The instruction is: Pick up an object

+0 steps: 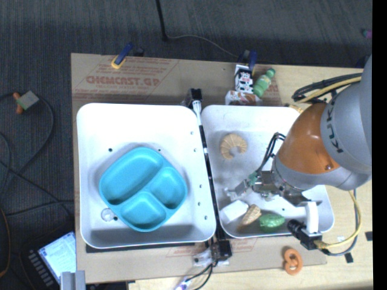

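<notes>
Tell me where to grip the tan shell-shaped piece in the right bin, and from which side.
Probably best straight from above. The tan shell-shaped piece lies flat and alone on the right bin floor, apart from the clutter nearer the gripper. Set the jaws across its narrower width, one on each curved edge.

1. a robotics lab or test cell: a grey and orange industrial arm (329, 144) reaches over two white bins (91, 162) on a bench
2. the bench top (133, 80) is a plain printed board held by blue clamps (123, 55)
3. loose cables (24, 162) trail over dark carpet (72, 17)
</notes>
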You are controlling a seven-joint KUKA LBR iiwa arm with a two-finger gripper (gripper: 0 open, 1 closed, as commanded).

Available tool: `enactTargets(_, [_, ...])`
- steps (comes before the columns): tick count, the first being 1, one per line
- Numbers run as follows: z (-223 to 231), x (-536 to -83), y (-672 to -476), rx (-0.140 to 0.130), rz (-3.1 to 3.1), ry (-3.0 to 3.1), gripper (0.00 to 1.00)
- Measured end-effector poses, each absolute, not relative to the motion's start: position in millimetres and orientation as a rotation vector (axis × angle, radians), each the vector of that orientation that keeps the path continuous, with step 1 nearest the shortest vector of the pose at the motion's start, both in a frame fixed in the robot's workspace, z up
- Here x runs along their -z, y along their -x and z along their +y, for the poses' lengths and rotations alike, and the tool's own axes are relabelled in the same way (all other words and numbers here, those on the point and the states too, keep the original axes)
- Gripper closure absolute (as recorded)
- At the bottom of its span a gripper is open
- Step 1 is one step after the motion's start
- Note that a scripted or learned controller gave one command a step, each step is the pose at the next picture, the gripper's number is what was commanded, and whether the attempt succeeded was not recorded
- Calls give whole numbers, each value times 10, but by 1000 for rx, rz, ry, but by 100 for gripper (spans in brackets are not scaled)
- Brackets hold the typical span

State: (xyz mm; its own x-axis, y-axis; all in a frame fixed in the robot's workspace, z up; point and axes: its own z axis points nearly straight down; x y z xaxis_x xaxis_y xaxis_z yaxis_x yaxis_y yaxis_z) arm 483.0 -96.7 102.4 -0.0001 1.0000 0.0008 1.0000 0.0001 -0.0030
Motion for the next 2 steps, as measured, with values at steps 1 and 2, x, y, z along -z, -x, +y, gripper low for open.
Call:
enactTargets(1, [-963,-960,-4829,-3,-2219,2220,0])
enactTargets(2, [-1530,-867,-4849,3,-2223,2224,0])
